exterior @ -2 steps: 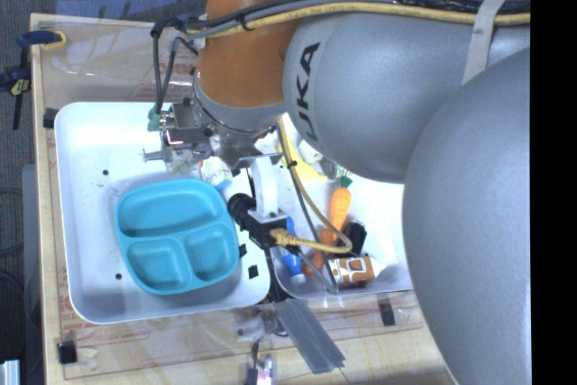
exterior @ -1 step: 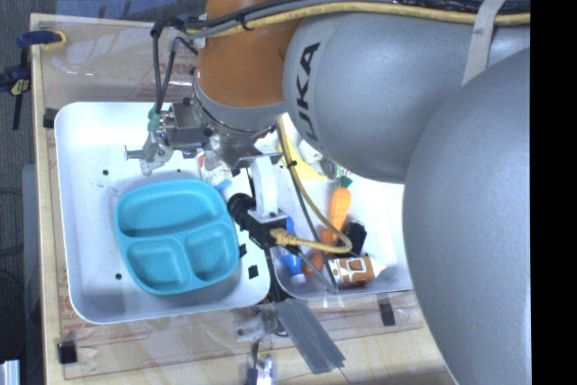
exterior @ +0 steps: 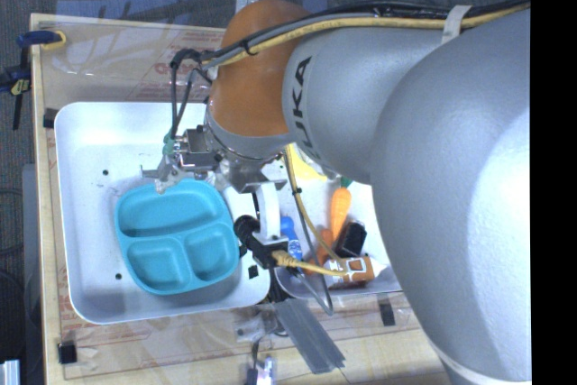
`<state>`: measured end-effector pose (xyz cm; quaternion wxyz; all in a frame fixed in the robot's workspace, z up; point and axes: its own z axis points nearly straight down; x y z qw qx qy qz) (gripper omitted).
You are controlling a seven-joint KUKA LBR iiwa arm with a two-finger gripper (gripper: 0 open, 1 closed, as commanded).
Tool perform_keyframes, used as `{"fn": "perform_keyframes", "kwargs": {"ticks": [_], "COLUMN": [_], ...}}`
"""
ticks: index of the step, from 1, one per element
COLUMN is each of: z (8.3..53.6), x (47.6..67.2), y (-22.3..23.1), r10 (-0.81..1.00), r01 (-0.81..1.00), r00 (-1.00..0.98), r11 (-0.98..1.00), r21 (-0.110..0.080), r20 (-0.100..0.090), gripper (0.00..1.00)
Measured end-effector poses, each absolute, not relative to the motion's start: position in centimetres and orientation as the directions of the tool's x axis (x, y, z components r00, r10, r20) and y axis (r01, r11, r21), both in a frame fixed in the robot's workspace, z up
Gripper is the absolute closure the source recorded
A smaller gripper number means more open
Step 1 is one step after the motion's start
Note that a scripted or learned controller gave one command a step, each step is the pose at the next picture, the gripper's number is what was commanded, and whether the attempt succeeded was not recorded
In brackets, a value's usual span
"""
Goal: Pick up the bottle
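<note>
A small patch of blue and clear plastic, possibly the bottle, peeks out from under the arm at the left side of the right bin; most of it is hidden. My gripper hangs over the left bin, just above the far edge of a blue divided tray. It is well to the left of the blue patch. Nothing shows between its tips.
The blue tray takes up the middle and front of the left bin. In the right bin lie an orange carrot, a black block, an orange and white box and a metal spoon. The arm covers most of that bin.
</note>
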<state>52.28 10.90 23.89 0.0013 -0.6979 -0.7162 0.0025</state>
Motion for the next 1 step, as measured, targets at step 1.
{"fn": "perform_keyframes", "kwargs": {"ticks": [1], "z": [21.2], "x": [49.28], "y": [6.25], "r10": [0.683], "r01": [0.683], "r00": [-0.73], "r11": [0.73], "r21": [-0.002], "r20": [0.001], "gripper": [0.0]}}
